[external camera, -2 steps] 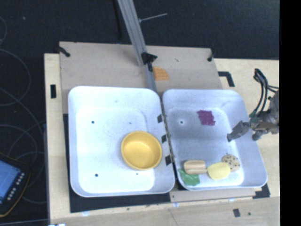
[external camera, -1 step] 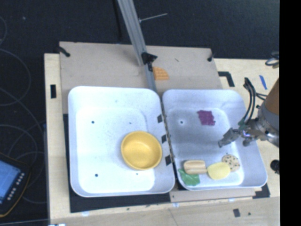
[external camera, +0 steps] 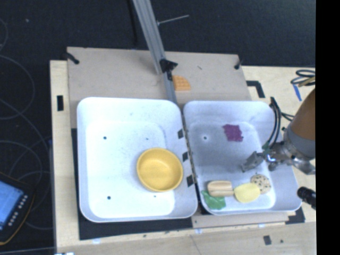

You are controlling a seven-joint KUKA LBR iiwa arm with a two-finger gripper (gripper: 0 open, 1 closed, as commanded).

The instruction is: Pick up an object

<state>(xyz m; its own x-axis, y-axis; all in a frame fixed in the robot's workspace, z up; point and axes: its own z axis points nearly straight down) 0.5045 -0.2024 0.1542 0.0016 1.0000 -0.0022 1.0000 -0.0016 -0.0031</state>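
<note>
Even overhead light, white bins (external camera: pixel 127 116) slightly glaring, detail perhaps softly blurred.

Pale wooden bench (external camera: pixel 61 142) on a dark floor (external camera: pixel 32 31)

Thin cables (external camera: pixel 21 110) loop over the floor — a grey metal rail (external camera: pixel 149 28) slants across the bench's far edge.

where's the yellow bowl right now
The yellow bowl sits in the left white bin, in its lower right part, close to the wall shared with the right bin.

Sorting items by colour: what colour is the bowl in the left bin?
Yellow; the bowl shows plainly in the camera view.
</note>
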